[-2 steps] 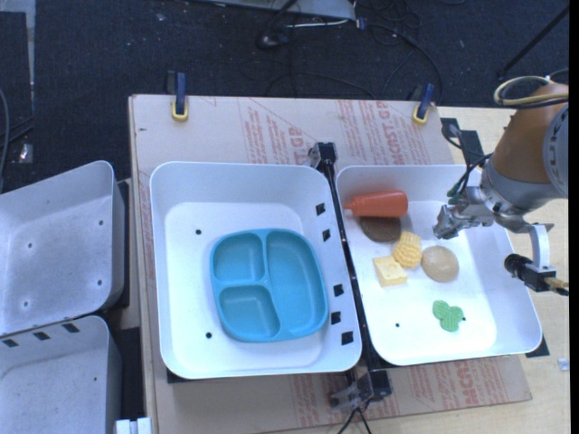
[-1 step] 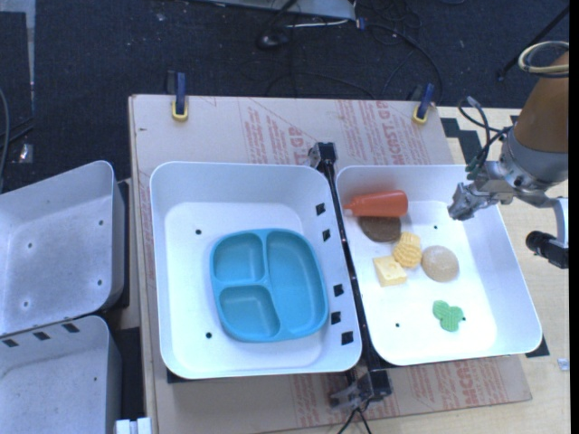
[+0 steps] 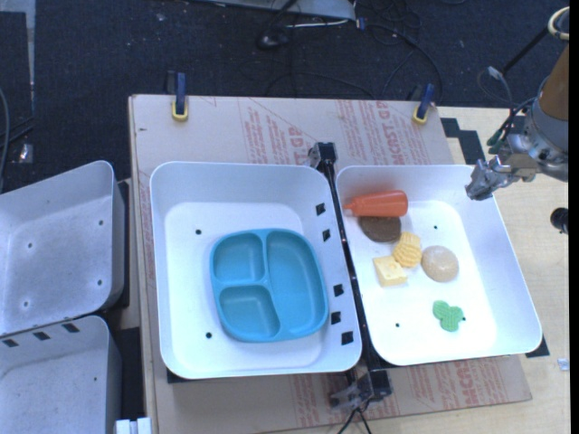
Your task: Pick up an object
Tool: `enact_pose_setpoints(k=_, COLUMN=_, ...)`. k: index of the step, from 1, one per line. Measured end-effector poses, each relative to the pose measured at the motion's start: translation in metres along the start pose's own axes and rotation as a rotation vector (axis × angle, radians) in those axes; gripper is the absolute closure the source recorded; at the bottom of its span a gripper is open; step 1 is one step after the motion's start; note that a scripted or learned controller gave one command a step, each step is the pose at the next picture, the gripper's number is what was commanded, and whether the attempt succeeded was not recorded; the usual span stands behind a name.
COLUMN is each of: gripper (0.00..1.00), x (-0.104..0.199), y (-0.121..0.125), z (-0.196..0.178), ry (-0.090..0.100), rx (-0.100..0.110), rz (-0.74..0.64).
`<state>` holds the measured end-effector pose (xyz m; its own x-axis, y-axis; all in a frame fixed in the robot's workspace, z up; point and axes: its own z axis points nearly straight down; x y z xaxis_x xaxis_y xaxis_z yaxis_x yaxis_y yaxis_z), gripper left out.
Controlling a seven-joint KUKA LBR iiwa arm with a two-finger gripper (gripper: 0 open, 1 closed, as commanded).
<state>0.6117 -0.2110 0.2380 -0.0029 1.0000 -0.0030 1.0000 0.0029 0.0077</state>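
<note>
Nearest lies a green piece (image 3: 447, 315), then a beige round (image 3: 440, 263), yellow bits and an orange carrot (image 3: 376, 203), all resting in the right bin (image 3: 507, 269) (nothing lifted yet). The gripper (image 3: 480, 184) hovers at the far rim, seemingly empty; its opening is too small to judge.

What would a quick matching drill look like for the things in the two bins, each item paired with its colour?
Things:
1. divided plate
2. carrot
3. small toy near the right bin's front
4. cheese cube

Colours:
A. green
B. pale yellow
C. blue
D. orange

Pairs: 1-C, 2-D, 3-A, 4-B
</note>
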Motion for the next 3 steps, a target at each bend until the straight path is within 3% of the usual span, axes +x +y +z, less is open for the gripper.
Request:
enact_pose_setpoints(k=1, gripper=1.00, x=0.000, y=0.001, z=-0.017, ry=0.001, rx=0.004, rz=0.000)
enact_pose_setpoints(k=3, gripper=1.00, x=0.109, y=-0.025, z=-0.014, ry=0.005, rx=0.008, rz=-0.005)
